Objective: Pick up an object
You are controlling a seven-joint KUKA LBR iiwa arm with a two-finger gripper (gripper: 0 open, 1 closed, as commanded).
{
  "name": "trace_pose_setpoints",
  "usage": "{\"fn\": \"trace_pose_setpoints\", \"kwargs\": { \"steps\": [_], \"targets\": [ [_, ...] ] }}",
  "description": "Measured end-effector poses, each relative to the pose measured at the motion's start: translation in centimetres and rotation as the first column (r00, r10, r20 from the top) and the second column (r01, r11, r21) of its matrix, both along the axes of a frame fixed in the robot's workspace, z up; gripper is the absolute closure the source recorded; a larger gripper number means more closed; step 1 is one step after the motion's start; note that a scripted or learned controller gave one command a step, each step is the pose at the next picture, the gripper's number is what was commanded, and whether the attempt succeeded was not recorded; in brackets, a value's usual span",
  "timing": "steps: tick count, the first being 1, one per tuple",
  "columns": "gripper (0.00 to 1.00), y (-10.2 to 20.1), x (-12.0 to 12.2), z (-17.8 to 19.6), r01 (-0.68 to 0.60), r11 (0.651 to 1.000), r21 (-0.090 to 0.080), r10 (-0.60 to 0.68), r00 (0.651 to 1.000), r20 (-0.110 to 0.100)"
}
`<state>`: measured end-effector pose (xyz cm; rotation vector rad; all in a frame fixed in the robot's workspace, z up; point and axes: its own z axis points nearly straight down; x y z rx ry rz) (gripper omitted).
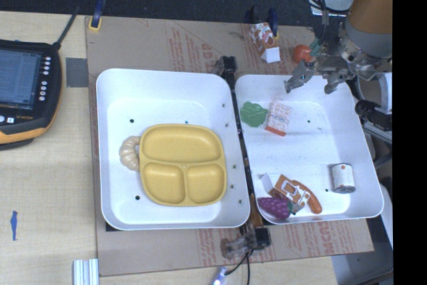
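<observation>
Red-and-white packet point(278, 118) in the right bin point(360, 143), below the spread, empty jaws point(313, 85), well apart.

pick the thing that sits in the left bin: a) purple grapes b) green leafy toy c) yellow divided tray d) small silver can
c: the yellow divided tray lies in the left bin, while the purple grapes, the small silver can and the green leafy toy all lie in the right bin.
</observation>
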<state>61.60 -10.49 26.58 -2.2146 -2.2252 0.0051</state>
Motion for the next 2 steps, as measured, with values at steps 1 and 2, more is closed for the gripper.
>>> {"fn": "trace_pose_setpoints", "kwargs": {
  "steps": [1, 2],
  "targets": [
    [0.0, -2.5, -0.8, -14.4, 0.0, 1.0, 0.0, 0.0, 1.0, -0.005],
    [0.0, -0.2, -2.6, -17.5, -0.001, 1.0, 0.0, 0.001, 1.0, -0.002]
  ]
}}
